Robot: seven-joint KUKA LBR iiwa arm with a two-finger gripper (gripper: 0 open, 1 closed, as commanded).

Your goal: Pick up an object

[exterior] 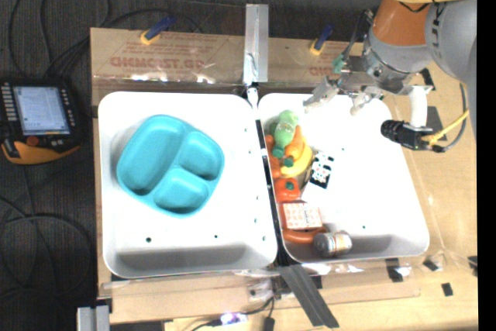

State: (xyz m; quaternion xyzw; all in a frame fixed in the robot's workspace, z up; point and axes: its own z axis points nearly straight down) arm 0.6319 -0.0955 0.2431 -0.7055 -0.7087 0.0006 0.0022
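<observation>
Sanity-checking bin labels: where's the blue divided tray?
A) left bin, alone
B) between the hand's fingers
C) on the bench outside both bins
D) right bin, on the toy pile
A: the blue divided tray lies inside the left bin with nothing else in there, while the toy pile sits along the left wall of the right bin, and the hand hovers over that bin's far edge.

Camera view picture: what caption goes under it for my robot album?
Open gripper hovers over the right bin's far edge, toys piled left.
</observation>
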